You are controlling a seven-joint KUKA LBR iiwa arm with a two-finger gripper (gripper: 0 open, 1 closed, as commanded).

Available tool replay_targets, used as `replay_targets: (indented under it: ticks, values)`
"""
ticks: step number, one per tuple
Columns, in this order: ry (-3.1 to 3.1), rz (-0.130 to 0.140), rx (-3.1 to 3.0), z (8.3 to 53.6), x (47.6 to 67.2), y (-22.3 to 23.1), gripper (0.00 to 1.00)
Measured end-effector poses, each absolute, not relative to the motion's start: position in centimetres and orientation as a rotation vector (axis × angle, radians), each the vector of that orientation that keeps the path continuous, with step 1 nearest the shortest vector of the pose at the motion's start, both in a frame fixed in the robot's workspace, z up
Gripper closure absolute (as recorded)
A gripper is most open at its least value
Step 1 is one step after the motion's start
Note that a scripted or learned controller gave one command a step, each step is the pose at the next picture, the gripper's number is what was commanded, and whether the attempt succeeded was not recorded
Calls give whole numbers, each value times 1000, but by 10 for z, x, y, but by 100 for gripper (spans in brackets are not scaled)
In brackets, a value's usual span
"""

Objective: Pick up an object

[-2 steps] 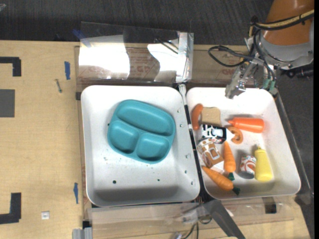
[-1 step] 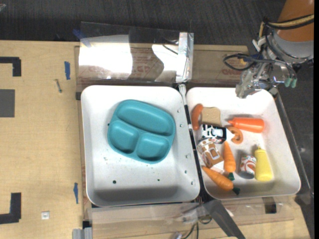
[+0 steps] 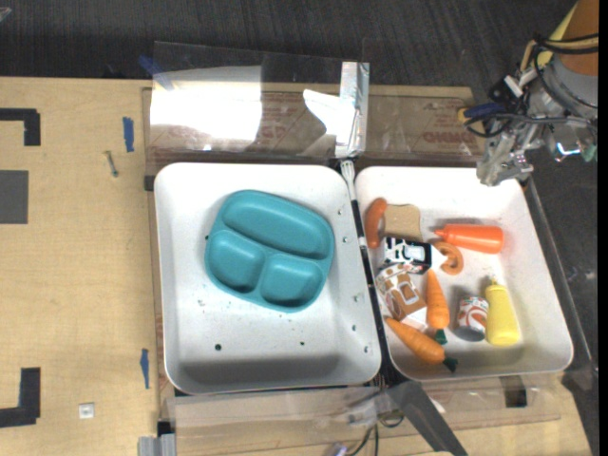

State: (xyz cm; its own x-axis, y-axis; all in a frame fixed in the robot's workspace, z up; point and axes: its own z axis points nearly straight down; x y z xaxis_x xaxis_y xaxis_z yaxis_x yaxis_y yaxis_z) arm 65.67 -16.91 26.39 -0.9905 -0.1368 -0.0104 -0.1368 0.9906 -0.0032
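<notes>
The right bin (image 3: 543, 255) holds several small toy foods: an orange carrot-like piece (image 3: 472, 237) near the back, a yellow bottle (image 3: 501, 316), two small carrots (image 3: 435, 299) (image 3: 415, 340), a tan block (image 3: 402, 221), a printed packet (image 3: 403, 288) and a reddish sausage (image 3: 376, 219). My gripper (image 3: 501, 165) hangs at the bin's back right corner, above its rim, with nothing seen between its fingers. It stands apart from all the objects, up and to the right of the orange piece.
The left bin (image 3: 180, 255) bears a teal divided plate (image 3: 270, 250). A clear plastic sheet and brown cardboard (image 3: 256, 117) lie behind both bins. Wooden bench (image 3: 66, 274) extends to the left. The arm's cables (image 3: 532, 103) bunch at the upper right.
</notes>
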Motion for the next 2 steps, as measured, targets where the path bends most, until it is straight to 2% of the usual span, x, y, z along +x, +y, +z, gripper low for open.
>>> replay_targets:
  ticks: [1, 2]
  values:
    - [3121, 3, -309, 240, 668, -125, 100]
    - [3105, 4, -449, 223, 668, -65, 100]
